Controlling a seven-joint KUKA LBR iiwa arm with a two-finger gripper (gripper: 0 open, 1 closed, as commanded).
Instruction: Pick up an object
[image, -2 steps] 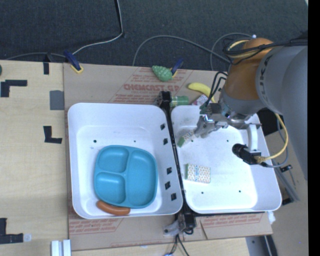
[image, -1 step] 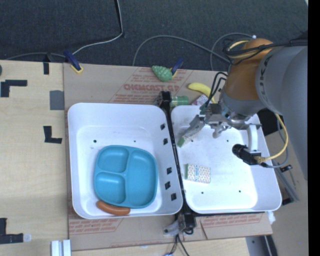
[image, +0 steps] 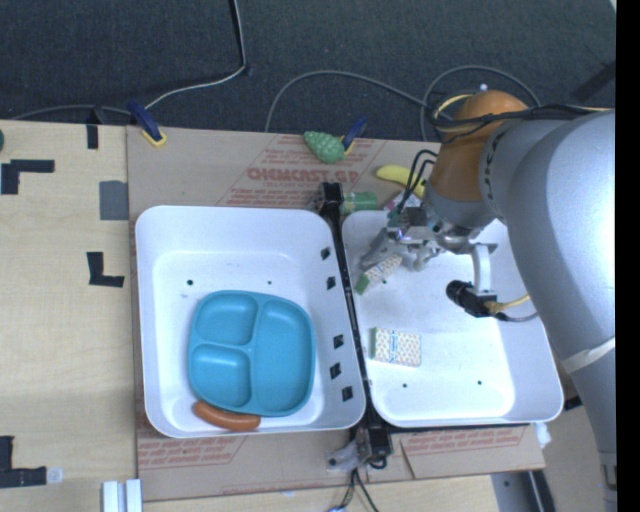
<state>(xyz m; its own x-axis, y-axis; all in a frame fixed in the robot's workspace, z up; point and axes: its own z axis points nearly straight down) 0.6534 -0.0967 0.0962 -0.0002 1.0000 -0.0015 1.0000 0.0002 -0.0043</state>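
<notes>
We see two shallow white bins side by side on a cardboard sheet (image: 250, 185) laid over the bench. In the left bin (image: 160, 300) a blue divided plate (image: 251, 351) lies toward the near edge, and an orange sausage-shaped toy (image: 226, 416) sits just at the plate's near rim, close to the bin's near left corner. In the right bin (image: 520, 390) a small flat printed packet (image: 397, 347) lies near the divider, about midway along it. The arm's gripper (image: 385, 262) is down in the far left corner of the right bin, over a small pale object with a green end (image: 375, 272); we cannot tell how wide the gripper stands or whether it holds that object. Beyond the bins, on the cardboard's far edge, rest a green crumpled item (image: 324, 146) and a yellow banana-like piece (image: 398, 175).
</notes>
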